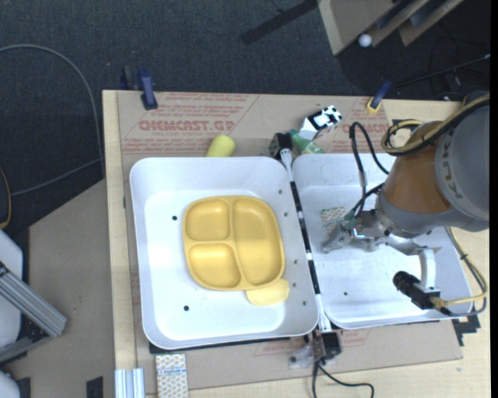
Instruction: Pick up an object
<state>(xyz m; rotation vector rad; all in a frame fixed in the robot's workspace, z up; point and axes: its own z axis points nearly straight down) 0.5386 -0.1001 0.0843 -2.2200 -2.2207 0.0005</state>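
Reach step: pincer [336, 235] low in right bin [366, 299], beside small patterned object [333, 214]; finger state unreadable. Next: centre, close, lift.

A dark carpeted floor [62, 47] surrounds the bench [257, 116], whose top is brown board printed with red lettering along its far edge. A thin grey cable [82, 74] loops across the floor beyond the bench's left edge, and pale wooden furniture [381, 23] stands past its far right corner.
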